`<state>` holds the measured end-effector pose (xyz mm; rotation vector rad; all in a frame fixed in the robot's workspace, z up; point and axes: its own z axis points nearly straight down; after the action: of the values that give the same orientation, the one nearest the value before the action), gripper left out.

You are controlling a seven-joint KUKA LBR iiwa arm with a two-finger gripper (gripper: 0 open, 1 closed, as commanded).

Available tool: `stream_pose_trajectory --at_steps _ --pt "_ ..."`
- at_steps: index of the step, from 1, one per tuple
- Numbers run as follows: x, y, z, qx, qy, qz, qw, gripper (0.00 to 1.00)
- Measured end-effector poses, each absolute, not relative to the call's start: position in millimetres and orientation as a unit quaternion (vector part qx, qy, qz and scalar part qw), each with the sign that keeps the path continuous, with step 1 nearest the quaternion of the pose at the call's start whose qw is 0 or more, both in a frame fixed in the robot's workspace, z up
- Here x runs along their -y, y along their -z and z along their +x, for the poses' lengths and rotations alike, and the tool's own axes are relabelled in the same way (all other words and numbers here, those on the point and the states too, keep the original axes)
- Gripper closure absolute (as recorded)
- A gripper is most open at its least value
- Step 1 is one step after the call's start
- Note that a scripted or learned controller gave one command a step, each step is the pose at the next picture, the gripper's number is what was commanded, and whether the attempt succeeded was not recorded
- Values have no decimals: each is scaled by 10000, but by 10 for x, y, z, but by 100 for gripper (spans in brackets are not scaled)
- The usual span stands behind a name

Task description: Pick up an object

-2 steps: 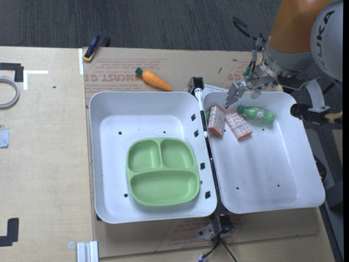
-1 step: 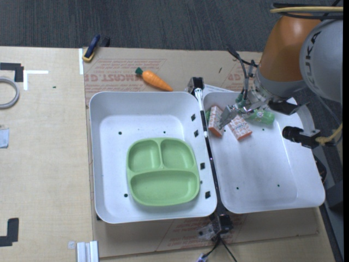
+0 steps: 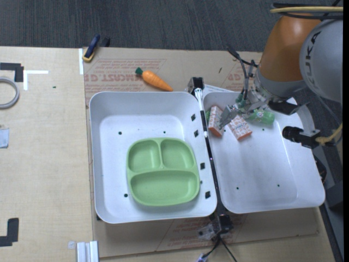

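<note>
My gripper [image 3: 238,109] hangs low over the far left corner of the right bin [image 3: 272,184], under the grey and orange arm. Just below it lie two small red and white boxes: one [image 3: 216,120] against the bin's left wall, the other [image 3: 240,129] slightly to its right. A green item [image 3: 265,117] lies right of the gripper, partly hidden by the wrist. The gripper's tip is very close to the boxes; I cannot tell whether it touches them.
A green divided plate [image 3: 162,171] lies in the left bin [image 3: 109,124]. An orange toy carrot [image 3: 154,79] rests on the cardboard behind the bins. A black clamp [image 3: 196,84] sits between the bins at the far edge.
</note>
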<state>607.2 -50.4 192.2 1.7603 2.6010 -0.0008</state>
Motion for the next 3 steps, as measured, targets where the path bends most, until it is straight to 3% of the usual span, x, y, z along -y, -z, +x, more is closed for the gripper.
stream_pose_trajectory --at_steps 3 --pt "504 -1922 6072 -8282 2 5605 4 0"
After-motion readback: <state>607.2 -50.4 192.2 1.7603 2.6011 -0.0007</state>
